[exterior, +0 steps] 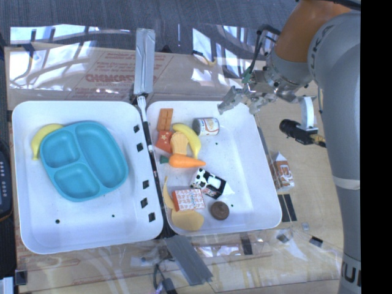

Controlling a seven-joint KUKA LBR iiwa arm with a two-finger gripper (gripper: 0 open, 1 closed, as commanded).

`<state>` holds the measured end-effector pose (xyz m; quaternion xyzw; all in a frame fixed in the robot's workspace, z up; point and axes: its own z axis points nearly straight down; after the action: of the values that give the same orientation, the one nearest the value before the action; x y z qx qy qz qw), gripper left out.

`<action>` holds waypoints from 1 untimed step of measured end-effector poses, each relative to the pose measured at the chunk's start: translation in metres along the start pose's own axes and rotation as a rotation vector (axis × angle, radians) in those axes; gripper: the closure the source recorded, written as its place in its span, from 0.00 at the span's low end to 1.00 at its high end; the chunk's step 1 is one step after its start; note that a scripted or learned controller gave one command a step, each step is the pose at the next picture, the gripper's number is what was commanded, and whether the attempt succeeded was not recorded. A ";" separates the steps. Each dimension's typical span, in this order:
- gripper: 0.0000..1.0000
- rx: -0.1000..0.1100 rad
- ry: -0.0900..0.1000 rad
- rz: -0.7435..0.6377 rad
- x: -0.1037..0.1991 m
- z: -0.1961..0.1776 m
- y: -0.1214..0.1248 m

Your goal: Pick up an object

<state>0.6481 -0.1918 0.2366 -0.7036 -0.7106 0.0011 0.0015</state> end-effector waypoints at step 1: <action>0.00 -0.027 -0.007 -0.036 0.055 0.116 0.016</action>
<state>0.6636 -0.1369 0.1205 -0.6908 -0.7230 -0.0061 -0.0104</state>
